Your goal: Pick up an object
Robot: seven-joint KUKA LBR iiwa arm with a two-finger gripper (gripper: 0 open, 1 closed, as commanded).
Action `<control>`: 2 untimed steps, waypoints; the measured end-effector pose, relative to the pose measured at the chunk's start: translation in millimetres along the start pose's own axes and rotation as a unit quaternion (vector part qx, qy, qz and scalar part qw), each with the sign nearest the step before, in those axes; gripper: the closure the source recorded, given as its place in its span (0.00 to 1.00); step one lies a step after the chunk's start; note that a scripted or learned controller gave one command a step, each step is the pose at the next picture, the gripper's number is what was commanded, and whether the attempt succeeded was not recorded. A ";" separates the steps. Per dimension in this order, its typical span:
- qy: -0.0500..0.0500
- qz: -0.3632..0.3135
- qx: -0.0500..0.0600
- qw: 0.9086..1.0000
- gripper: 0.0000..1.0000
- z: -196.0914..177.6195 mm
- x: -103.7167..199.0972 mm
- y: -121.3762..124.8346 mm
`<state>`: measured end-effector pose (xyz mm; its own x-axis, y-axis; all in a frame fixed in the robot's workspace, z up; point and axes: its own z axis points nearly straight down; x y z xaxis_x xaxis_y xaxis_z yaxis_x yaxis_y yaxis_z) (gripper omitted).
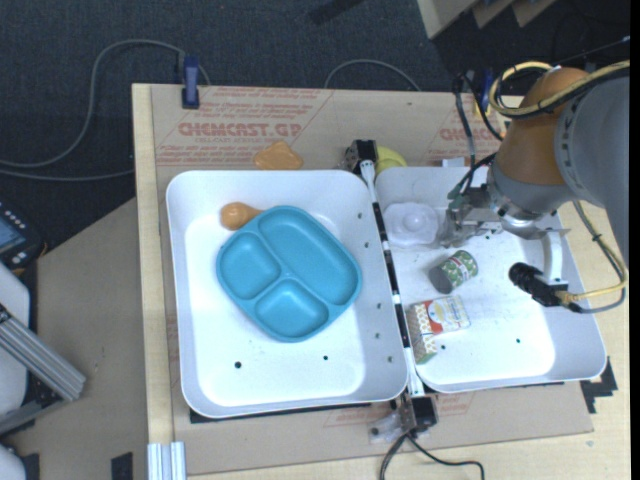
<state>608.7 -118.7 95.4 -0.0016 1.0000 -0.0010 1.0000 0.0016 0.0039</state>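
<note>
In the right bin (520, 353) lie a small green-and-white can (455, 268) on its side, a red-and-white packet (437, 325) near the bin's left wall, and a clear round plastic piece (409, 220) at the back left. My gripper (455, 223) hangs low over the back of this bin, just right of the clear piece and just behind the can. Nothing shows between its tips. The left bin (290, 378) holds a blue divided plate (288, 271) with a small orange object (237, 214) at its back left corner.
On the bench behind the bins lie an orange object (277, 156) and a yellow one (389, 158) beside a black clamp (361, 154). A blue clip (190, 82) sits at the bench's back left edge. Cables run over the dark floor.
</note>
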 end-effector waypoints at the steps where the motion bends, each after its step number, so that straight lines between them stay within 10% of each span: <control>1: 0.000 0.000 0.001 1.000 0.00 0.6 -0.1 -0.3; 2: 0.002 0.001 0.004 1.000 0.00 11.1 21.6 -47.4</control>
